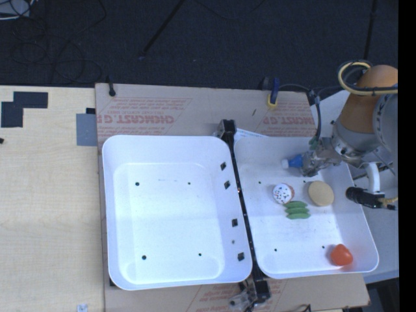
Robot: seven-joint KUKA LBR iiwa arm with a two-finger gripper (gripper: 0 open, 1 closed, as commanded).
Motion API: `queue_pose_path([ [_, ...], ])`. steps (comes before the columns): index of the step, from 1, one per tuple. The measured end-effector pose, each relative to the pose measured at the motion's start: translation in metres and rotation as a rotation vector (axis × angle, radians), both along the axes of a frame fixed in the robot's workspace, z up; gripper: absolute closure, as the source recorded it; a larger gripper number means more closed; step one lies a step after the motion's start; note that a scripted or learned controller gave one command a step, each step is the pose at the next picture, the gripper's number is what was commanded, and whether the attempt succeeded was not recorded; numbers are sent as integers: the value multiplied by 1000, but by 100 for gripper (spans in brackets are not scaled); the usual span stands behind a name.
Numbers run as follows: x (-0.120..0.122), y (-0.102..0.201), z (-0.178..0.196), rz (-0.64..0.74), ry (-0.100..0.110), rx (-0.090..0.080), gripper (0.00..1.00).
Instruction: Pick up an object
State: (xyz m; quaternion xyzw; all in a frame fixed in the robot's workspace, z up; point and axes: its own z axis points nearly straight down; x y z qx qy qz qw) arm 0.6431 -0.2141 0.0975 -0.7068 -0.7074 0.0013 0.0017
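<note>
Arm reaching in from the right, gripper sitting low in the right bin near its back wall, touching or just beside a small blue object; can't tell the state of its grip. Spotted white ball, green pod-like piece, tan disc lying mid-bin, orange-red ball sitting in the near right corner.
</note>
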Motion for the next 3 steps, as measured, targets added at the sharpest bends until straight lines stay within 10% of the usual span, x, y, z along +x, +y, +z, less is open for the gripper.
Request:
queue_pose_path([
  [1, 4, 92, 145, 9, -18, 1, 100],
  [3, 1, 206, 221, 7, -6, 2, 100],
])
